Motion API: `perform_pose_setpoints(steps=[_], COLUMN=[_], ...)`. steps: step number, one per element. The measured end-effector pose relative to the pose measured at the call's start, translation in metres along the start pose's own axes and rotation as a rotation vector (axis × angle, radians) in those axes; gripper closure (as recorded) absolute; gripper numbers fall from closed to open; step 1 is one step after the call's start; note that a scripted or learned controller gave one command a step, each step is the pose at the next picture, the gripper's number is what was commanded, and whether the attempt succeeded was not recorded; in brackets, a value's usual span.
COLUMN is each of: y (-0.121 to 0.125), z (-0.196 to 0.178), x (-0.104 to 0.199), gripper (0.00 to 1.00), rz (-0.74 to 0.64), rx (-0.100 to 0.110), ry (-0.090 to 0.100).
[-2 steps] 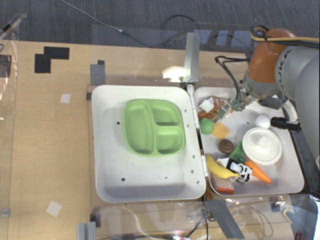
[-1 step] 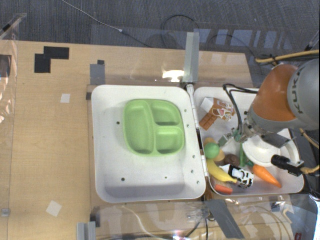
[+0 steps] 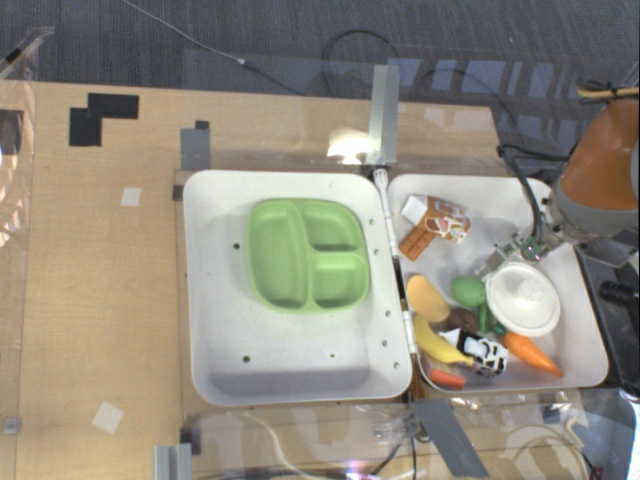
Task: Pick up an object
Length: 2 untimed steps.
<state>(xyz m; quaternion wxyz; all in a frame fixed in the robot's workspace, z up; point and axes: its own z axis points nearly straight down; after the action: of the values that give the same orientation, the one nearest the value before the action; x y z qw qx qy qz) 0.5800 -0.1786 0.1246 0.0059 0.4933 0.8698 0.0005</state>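
At the right edge of the frame, above the right bin (image 3: 590, 368), the gripper (image 3: 522, 298) hangs over toys — carrot (image 3: 532, 354), banana (image 3: 440, 346); finger state: cannot tell.

A pale wooden bench (image 3: 90, 298) stands on dark grey carpet (image 3: 250, 8), with black tape patches (image 3: 100, 116).

My tabletop (image 3: 90, 298): pale wood, glossy. Two shallow white bins directly on it, side by side, touching along centre seam. Left bin (image 3: 215, 318) at centre; right bin (image 3: 590, 353) at 3 o'clock from it. Black L-shaped patch (image 3: 100, 116) on wood toward 10 o'clock. Small white square marks (image 3: 131, 197) at 9 o'clock, another near 7 o'clock. Grey metal post (image 3: 384, 108) at 12 o'clock, standing at bins' seam. Small grey bracket (image 3: 196, 146) at left bin's 11 o'clock corner.
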Motion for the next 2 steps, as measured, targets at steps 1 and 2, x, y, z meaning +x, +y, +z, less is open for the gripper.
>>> perform_pose_setpoints(steps=[1, 2], y=[-0.006, -0.027], z=[0.035, 0.034], x=[0.058, 0.073], gripper=[0.0, 0.0], rz=[0.136, 0.131], rx=[-0.002, -0.007], ry=[0.002, -0.001])
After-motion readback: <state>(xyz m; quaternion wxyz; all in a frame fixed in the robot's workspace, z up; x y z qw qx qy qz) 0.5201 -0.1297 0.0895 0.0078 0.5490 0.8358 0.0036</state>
